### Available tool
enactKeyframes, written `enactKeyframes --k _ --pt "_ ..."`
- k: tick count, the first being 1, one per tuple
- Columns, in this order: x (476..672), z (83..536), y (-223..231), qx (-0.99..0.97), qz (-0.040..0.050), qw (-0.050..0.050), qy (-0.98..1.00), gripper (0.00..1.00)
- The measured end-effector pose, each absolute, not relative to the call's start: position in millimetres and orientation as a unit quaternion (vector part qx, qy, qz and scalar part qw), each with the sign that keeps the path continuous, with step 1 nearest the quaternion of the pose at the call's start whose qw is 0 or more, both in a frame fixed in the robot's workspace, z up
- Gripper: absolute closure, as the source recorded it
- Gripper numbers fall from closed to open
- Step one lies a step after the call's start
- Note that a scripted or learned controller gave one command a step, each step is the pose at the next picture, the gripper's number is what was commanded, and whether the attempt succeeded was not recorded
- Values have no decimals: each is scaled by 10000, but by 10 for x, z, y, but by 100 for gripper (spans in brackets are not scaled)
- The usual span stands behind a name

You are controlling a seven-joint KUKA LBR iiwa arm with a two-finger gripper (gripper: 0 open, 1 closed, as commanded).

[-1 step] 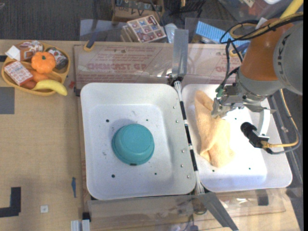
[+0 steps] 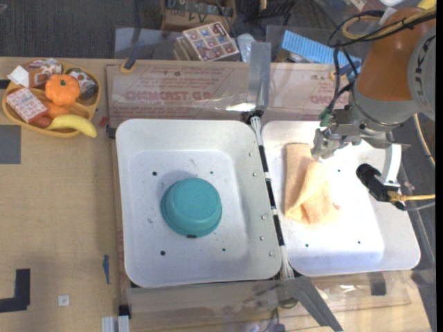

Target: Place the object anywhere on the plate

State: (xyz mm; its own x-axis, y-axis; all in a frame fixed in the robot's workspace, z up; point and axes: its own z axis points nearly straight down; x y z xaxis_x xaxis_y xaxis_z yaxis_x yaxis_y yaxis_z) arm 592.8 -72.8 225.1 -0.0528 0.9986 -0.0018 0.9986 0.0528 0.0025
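Observation:
A teal round plate (image 2: pixel 192 207) lies in the middle of the left white bin (image 2: pixel 138 151). A peach-orange cloth (image 2: pixel 309 189) lies crumpled in the left part of the right bin (image 2: pixel 387 247), stretching from the bin's far side toward its middle. My gripper (image 2: pixel 322 149) hangs at the cloth's upper right corner, right at or just above the fabric. The grey wrist and orange band of the arm (image 2: pixel 387 61) rise behind it at the top right.
A metal divider (image 2: pixel 266 185) runs between the two bins. A black cable connector (image 2: pixel 372 180) hangs over the right bin beside the gripper. A yellow dish with toy fruit (image 2: pixel 52 99) sits on the bench at the far left. Boxes and clutter stand behind the bins.

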Motion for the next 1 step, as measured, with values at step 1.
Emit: enactKeyframes --k 1 --pt "5798 2155 -249 5297 -1 -3 8482 100"
